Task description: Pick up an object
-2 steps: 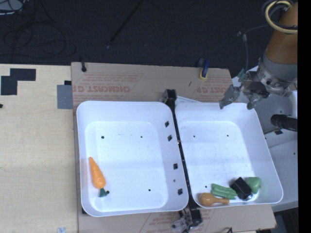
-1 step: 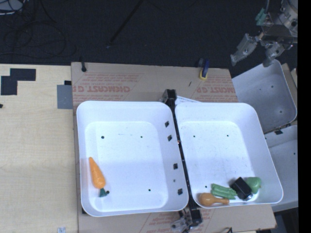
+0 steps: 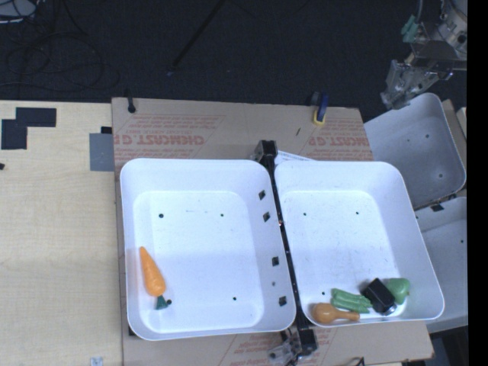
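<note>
Carrot (image 3: 151, 272) lies alone in the left bin (image 3: 191, 175), near the left wall toward the near corner, its green top pointing near. Across the central divider, the right bin (image 3: 343, 175) holds a small cluster in its near right corner: an orange pear-shaped piece (image 3: 333, 313) at the near rim, a green pod-like piece (image 3: 351, 301) just beside it, a black block (image 3: 379, 296) touching that, and a green rounded piece (image 3: 398, 287) at the right end. The gripper (image 3: 402, 82) hangs at the far right, well apart from both bins and above the grey plate outside them; whether it is spread or closed I cannot tell at this size. Nothing is visibly held. By my reading the task is at its start, with no approach begun. The next move calls for choosing a target, travelling over a bin and descending; the lone carrot looks the easier pick, since the clustered pieces crowd one another against the rim.
</note>
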You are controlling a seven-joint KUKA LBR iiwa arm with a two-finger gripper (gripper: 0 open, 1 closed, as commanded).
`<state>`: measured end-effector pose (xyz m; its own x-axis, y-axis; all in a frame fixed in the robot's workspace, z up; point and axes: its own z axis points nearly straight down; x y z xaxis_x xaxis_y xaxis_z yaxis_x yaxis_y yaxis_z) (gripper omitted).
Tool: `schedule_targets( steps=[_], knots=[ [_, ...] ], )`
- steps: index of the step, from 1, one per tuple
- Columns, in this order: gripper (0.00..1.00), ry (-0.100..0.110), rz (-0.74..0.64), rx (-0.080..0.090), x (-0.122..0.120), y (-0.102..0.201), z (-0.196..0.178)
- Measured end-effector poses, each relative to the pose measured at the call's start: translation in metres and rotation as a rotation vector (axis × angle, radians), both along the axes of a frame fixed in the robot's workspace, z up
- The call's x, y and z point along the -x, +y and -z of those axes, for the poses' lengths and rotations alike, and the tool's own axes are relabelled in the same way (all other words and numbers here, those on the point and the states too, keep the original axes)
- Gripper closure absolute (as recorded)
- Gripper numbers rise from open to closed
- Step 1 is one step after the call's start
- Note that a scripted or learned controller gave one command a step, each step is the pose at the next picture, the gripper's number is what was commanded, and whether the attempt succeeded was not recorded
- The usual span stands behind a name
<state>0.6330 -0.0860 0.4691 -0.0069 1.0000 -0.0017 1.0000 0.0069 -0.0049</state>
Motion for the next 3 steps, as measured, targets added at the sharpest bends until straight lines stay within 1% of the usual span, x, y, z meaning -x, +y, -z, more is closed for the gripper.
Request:
schedule_targets(
  steps=[1,2,3],
  knots=[
    [1.00,-0.009,0.001,-0.002,-0.006,0.063,-0.073],
    [1.00,-0.001,-0.003,-0.004,-0.011,0.152,-0.068],
    [1.00,-0.001,0.000,-0.003,-0.011,0.218,-0.068]
  ],
)
